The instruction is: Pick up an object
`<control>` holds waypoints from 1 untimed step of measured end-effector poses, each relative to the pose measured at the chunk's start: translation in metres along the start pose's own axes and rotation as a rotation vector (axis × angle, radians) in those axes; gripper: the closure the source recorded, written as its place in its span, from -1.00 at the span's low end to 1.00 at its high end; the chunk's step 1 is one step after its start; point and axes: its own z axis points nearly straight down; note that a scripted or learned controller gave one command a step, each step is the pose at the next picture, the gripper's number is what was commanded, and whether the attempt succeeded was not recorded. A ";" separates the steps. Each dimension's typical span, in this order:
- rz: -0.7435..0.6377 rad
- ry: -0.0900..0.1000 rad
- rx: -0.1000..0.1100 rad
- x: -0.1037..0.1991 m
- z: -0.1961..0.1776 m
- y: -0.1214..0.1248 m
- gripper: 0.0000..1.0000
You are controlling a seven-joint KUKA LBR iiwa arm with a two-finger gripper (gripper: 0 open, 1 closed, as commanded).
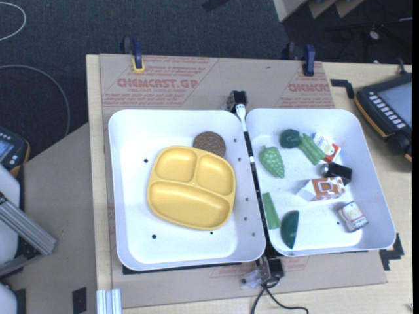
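Nothing picked yet, by the look of it; jaws' state can't be told; all objs lie in bins on desk; right bin [366,142] holds green grapes [272,161], dark pepper [289,228], small cartons; left bin [124,175] has yellow tray [191,187] w/ brown disc [209,143] just behind; whole pick remains.

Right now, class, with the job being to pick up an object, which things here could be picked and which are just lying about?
Could be picked:
yellow divided plate
brown disc
green grapes
dark green leaf
small box

Just lying about:
blue clamps
tablet
cable
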 end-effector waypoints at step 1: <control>-0.011 -0.002 -0.018 0.059 -0.073 0.001 1.00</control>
